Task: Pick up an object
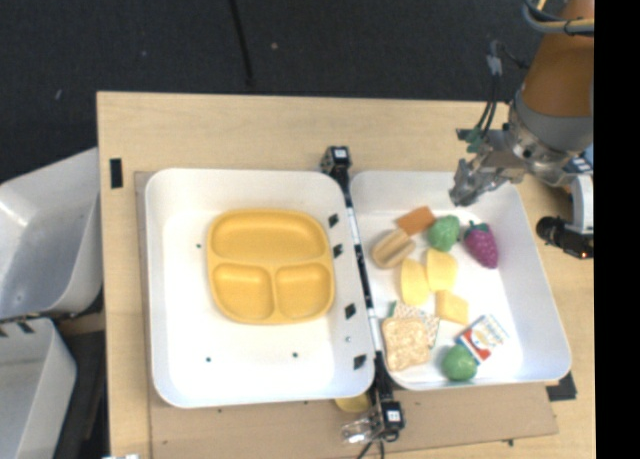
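The right bin (520,247) holds several toy foods: an orange block (414,219), a bread roll (392,246), a green round piece (443,233), a purple grape bunch (482,245), yellow cheese wedges (428,278), a cracker (408,337), a small carton (483,336) and a green lime (460,363). My gripper (468,190) hangs over the bin's far edge, just above and behind the green piece. Nothing shows between its fingers.
The left bin (180,347) carries a yellow divided tray (270,264). A black clip (337,158) sits at the far end of the seam between the bins. The arm's grey and orange body (555,87) fills the upper right corner.
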Motion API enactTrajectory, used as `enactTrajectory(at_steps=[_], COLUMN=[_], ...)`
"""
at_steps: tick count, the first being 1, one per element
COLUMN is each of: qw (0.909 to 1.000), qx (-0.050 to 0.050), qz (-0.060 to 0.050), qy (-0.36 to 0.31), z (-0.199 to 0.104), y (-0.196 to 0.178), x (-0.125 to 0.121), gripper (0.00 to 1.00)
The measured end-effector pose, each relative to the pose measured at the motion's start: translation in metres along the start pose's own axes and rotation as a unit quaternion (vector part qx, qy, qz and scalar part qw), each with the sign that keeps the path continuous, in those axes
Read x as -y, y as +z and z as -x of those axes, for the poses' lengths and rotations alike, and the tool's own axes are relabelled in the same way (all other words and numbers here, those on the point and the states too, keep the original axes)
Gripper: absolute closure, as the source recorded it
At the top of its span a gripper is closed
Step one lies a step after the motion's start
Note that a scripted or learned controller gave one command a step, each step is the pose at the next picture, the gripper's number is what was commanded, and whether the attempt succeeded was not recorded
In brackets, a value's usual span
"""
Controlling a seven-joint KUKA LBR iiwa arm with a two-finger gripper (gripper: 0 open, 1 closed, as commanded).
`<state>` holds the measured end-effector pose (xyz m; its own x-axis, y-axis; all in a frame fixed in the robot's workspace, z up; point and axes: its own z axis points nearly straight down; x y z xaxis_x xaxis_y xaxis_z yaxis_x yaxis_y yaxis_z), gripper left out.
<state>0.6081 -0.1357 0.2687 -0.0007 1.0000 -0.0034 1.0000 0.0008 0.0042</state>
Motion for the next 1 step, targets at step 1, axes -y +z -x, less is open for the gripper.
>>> enactTrajectory(at_steps=[1], qw=[1.0], qx=[-0.003], qz=[-0.002], qy=[-0.003], z=[-0.0664], y=[-0.0158], x=[0.0669], gripper=[1.0])
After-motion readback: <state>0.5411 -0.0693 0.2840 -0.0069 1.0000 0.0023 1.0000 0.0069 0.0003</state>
